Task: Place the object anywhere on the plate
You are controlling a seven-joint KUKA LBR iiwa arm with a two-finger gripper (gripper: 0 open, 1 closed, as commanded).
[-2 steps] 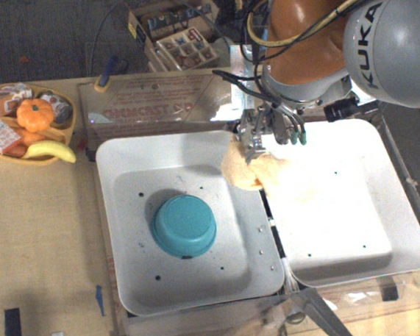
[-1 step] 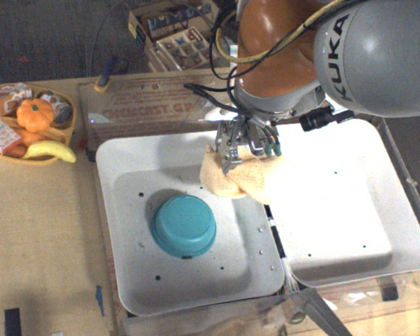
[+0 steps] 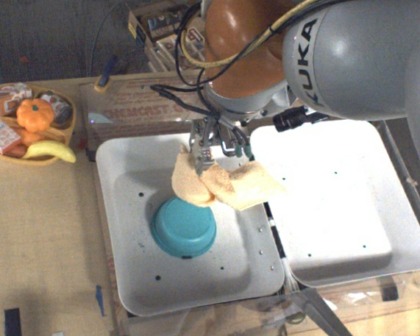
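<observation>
The end effector (image 3: pixel 220 154) is clamped on a floppy tan cloth-like object (image 3: pixel 223 184), which hangs directly below it, lifted for transfer. The round teal plate (image 3: pixel 185 227) lies below and slightly left in the left shallow white bin (image 3: pixel 125 208), near the object's lower edge.

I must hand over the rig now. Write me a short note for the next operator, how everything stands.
Gripper: low over the left bin, at the top of the tan cloth-like object; grip unclear.
Object: hangs or lies at the bin's upper right, one corner over the divider.
Teal plate: in the left bin, its upper edge under the object.
Done: object reached.
Left: put it fully on the plate.
</observation>
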